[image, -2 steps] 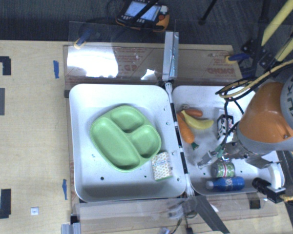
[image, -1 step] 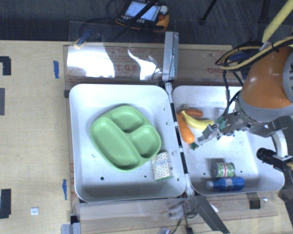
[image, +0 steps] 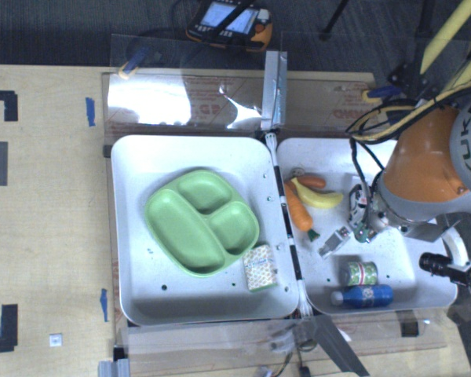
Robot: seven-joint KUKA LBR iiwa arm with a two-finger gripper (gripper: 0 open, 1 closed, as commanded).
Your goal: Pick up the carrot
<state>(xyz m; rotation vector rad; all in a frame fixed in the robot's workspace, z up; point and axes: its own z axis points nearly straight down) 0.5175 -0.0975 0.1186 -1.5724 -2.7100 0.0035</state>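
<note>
The one camera looked down at a slant on a wooden bench carrying two shallow white bins side by side.

The left bin (image: 133, 210) filled the middle of the frame. In it lay a green divided plate (image: 202, 222), and just beside the plate's lower right edge sat a small patterned packet (image: 259, 269).

The right bin (image: 330, 151) sat at centre right. The carrot (image: 297, 208) lay near that bin's left wall, orange and slanting from upper left to lower right, its green stub at the lower end. A yellow banana (image: 318, 195) lay touching or nearly touching the carrot's upper end, and a small reddish piece (image: 312, 181) rested just above the banana. Lower in the bin stood a green can (image: 361, 272), with a blue bottle (image: 363, 295) lying on its side just below it.

The arm (image: 428, 163), grey with an orange band, reached in from the right edge of the frame. Its gripper (image: 361, 222) hung over the middle of the right bin, to the right of the carrot and apart from it. Whether the gripper was clenched or released could not be told from this angle; nothing orange showed at its tip.

Judged from this, the pick-up was not yet done: the carrot lay in the bin, and the approach, grasp and lift all remained.
</note>
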